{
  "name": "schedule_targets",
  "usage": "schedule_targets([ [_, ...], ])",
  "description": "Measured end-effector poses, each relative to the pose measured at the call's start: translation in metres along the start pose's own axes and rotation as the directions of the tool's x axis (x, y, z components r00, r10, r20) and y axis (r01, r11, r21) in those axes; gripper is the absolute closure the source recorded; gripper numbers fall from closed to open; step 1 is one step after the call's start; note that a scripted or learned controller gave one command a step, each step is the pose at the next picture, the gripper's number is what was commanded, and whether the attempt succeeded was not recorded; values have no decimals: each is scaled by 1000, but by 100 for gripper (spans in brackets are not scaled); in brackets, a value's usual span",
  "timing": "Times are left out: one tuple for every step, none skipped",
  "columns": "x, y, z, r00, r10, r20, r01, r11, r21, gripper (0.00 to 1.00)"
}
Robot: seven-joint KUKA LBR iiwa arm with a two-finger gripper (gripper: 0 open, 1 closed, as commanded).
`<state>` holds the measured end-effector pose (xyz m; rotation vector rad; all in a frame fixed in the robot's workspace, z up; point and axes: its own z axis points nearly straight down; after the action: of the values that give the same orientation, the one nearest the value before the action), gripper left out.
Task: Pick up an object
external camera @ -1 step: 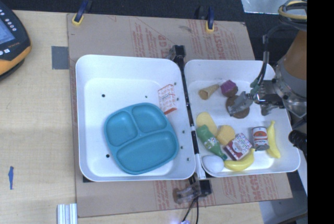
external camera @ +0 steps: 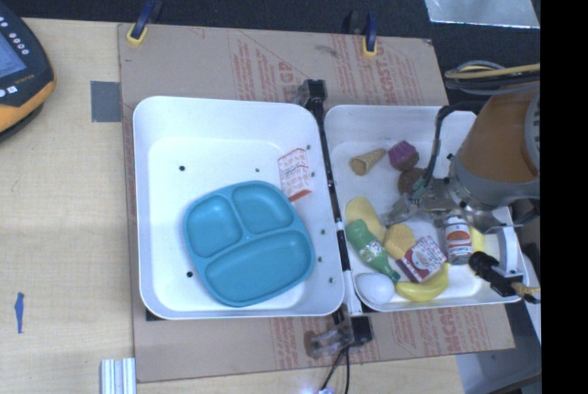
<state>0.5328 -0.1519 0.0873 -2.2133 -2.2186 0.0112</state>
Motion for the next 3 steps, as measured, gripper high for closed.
schedule_targets([
  [8, 104, -7, 1000, -7, 1, 7, 1000, -8, 0],
  [48, 119, -7, 1000, -4, 6, 4, 1000, 22, 0],
  [16, 5, -43, 1000, 5, 0, -5, 1000, 1, 0],
])
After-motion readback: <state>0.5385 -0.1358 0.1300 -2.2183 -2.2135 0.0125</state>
